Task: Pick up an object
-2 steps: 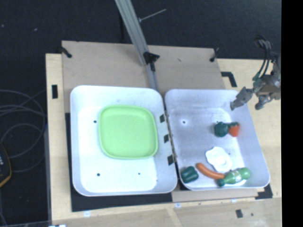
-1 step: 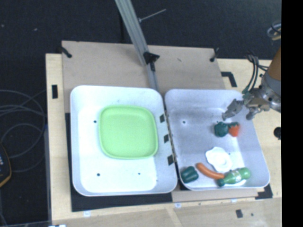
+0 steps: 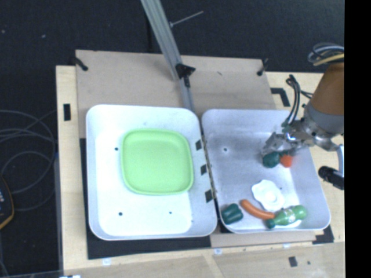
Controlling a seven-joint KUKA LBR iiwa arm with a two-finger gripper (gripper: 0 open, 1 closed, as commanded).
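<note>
— Camera view had what under the arm?

— A dark green round object point(image 3: 271, 160) lay in the right bin point(image 3: 232, 155), near its far right side, with a small orange-red piece point(image 3: 286, 161) touching it on the right. The end effector point(image 3: 282, 143) sat just above the two, reaching in from the right. I could not tell its state, and nothing was visibly held.

— What else was in that bin?

— Toward the near edge lay a white fried-egg toy point(image 3: 268, 194). Below it an orange carrot-like stick point(image 3: 255, 209) lay slantwise, its end meeting a green bottle-shaped object point(image 3: 288, 215). A dark green block point(image 3: 232, 214) sat in the near left corner, apart from the rest. None of these crowded the round object.

— And the other side?

— The left bin point(image 3: 104, 155) carried a light green square plate point(image 3: 157, 161), lying flat near its middle. Both bins rested side by side on a pale tabletop point(image 3: 232, 74), a grey pole point(image 3: 162, 28) rose from behind them, and the floor point(image 3: 35, 28) around was dark, with cables point(image 3: 23, 149) at the left.
</note>
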